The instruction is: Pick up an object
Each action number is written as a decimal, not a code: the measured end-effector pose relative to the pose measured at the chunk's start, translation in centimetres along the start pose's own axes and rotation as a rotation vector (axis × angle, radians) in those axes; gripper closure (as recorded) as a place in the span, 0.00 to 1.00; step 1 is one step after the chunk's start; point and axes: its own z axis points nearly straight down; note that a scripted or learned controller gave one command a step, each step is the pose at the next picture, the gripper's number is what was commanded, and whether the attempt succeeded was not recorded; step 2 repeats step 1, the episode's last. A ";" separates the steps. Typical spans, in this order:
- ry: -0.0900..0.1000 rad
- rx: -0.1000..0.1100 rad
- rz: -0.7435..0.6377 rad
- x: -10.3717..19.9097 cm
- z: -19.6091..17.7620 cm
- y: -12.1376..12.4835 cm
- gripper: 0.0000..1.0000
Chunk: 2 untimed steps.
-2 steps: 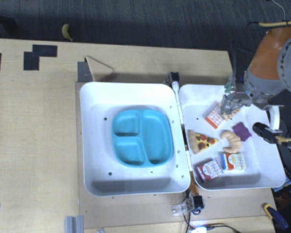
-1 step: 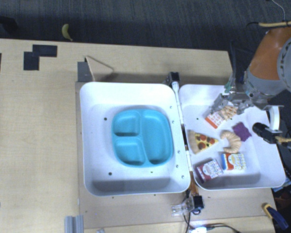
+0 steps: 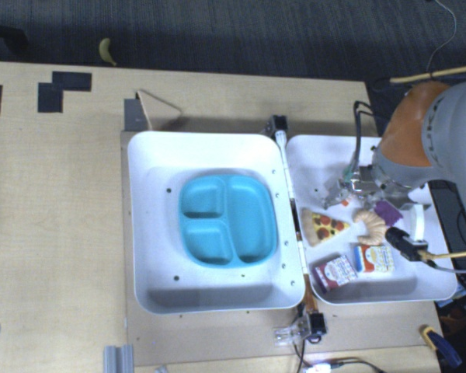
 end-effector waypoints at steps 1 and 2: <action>-0.001 -0.006 -0.005 0.0 -1.3 0.2 1.00; -0.001 -0.006 -0.005 0.0 -1.3 0.2 1.00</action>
